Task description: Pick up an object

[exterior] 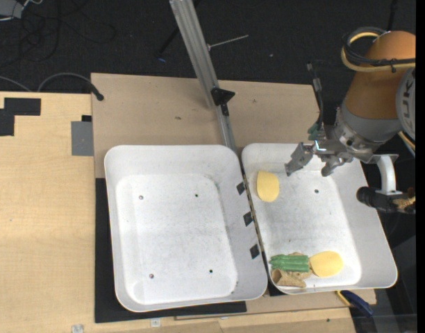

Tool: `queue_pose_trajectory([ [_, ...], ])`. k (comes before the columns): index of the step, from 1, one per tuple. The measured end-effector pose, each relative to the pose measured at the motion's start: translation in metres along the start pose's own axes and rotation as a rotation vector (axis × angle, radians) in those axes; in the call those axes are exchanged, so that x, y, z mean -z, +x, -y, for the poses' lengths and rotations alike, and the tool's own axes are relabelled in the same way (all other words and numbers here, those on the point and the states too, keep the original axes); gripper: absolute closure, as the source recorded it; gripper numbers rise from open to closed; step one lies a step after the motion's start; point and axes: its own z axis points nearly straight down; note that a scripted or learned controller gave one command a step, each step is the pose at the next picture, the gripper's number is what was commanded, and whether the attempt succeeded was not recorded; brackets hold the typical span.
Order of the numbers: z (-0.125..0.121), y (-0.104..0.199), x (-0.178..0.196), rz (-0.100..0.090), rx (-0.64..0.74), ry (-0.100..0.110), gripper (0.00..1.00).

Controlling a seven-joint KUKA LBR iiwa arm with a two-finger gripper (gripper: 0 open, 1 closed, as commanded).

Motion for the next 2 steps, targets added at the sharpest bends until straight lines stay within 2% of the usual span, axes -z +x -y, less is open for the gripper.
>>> queue_pose_trajectory([
  [1,-0.001,-0.001,0.003,0.001,-0.002,-0.005,0.0],
  [2,0.001,-0.002,-0.041,0.001,-0.001,0.0,0.0],
])
